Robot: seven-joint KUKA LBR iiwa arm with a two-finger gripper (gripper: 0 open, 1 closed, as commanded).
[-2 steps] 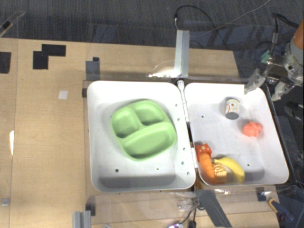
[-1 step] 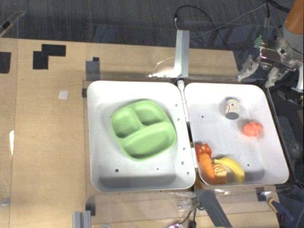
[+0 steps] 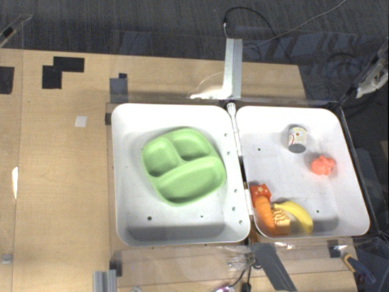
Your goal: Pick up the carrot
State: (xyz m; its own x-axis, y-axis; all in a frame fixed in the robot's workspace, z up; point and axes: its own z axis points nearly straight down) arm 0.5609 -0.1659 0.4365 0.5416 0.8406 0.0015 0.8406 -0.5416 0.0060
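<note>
The carrot (image 3: pixel 264 212) is orange and lies in the near left corner of the right bin (image 3: pixel 340 163), running along the bin's left wall. A small red item (image 3: pixel 261 191) touches its far end. A yellow banana (image 3: pixel 296 215) and a fries-like toy (image 3: pixel 281 218) crowd its right side.
A green divided plate (image 3: pixel 182 165) sits in the left bin (image 3: pixel 127 163). In the right bin, a small can (image 3: pixel 296 139) stands at the back and an orange-pink lumpy toy (image 3: pixel 323 165) lies toward the right. A metal post (image 3: pixel 233 69) rises behind the bins.
</note>
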